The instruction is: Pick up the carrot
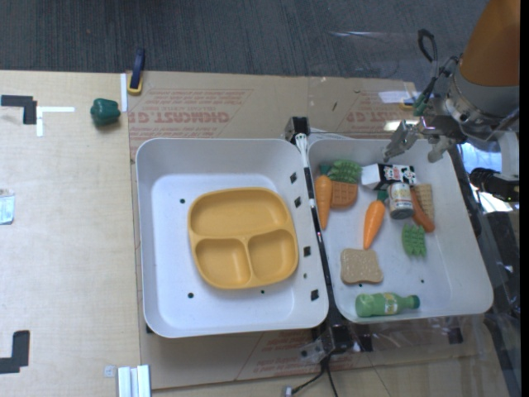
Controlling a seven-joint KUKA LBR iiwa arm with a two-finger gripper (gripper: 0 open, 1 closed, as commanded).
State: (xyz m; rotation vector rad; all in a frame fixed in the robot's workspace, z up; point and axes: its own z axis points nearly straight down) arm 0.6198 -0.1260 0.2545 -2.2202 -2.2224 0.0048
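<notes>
An orange carrot (374, 222) lies tilted in the middle of the right bin (463, 246). A second carrot (323, 198) with a green leafy top (342, 171) lies along that bin's left wall. A third thin orange piece (423, 214) rests by a can. My gripper (417, 143) hangs over the bin's far edge, up and to the right of the middle carrot and well apart from it. Its fingers (398, 144) stand open with nothing between them.
Around the carrots in the right bin are a can (401, 199), a black-and-white carton (397, 174), a waffle (345, 194), a green leafy piece (414, 241), a bread slice (361, 266) and a green bottle (385, 304). The left bin (165, 288) holds a yellow divided plate (244, 236).
</notes>
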